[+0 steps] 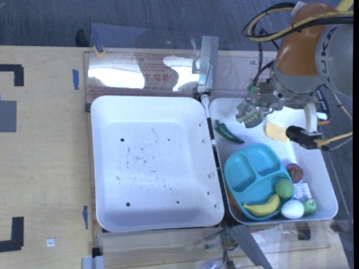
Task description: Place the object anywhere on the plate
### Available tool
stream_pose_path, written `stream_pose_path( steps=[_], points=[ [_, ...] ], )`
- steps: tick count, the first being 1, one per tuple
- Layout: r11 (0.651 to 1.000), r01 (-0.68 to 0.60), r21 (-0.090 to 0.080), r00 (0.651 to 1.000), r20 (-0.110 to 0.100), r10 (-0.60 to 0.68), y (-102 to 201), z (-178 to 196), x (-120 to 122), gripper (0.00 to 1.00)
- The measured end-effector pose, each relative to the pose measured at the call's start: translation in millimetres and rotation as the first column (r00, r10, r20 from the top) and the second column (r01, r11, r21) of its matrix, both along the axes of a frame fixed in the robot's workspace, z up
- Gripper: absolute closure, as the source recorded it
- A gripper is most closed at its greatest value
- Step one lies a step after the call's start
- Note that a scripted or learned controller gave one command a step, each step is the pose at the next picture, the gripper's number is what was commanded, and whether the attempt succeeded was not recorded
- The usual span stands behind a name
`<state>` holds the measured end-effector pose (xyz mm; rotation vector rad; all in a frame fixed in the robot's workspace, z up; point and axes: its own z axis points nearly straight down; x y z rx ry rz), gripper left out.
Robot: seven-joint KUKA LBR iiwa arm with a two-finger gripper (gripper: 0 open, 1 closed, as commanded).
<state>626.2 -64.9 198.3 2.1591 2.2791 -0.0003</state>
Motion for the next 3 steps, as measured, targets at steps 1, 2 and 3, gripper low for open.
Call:
stream_pose_path(
  steps=[1,2,3],
  points=[
    [0.995,-0.103,0.002,0.995,0.000,0.103,71,-17,41,1.00],
    [0.955,-0.297,0.001,0.955,0.002,0.297,132,-16,41,1.00],
    [0.994,-0.114,0.003,0.994,-0.002,0.114,197,16,-16,1.00]
  ],
)
